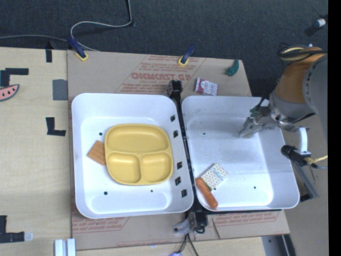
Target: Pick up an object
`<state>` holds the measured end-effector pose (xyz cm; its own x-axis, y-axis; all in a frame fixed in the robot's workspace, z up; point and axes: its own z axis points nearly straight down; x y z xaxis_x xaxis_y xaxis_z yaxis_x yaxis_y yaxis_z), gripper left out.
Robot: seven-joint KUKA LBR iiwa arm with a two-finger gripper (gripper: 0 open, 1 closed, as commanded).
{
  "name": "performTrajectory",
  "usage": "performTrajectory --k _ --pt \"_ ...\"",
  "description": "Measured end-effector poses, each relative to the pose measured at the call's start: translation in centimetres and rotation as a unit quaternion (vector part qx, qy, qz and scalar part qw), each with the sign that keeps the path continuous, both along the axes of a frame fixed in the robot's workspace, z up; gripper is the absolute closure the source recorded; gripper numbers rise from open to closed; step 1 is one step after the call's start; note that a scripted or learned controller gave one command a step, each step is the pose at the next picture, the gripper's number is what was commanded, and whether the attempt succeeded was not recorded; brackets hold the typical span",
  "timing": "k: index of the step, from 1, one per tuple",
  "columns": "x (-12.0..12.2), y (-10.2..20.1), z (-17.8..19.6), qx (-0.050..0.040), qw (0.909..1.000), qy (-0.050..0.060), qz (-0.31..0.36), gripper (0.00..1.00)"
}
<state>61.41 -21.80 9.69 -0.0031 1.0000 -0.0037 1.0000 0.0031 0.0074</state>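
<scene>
My gripper (249,128) hangs over the upper right part of the right bin (277,164), with nothing visible between its fingers. A white patterned packet (214,176) lies near the bin's lower left, well away from the gripper. Beside it an orange carrot-like piece (206,192) rests against the bin's front left corner. In the left bin (85,143) sits a yellow divided plate (139,153) with a tan cracker (97,153) tucked at its left edge.
The arm with its orange band (295,84) enters from the right above the right bin's rim. A small red and white packet (205,86) lies on the cardboard behind the bins. Yellow clamps (186,57) and a cable run along the back.
</scene>
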Motion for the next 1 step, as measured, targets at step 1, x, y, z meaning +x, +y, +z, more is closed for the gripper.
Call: performTrajectory --k 1 --pt "-0.02 0.00 -0.02 0.0000 1.0000 0.000 0.000 0.00"
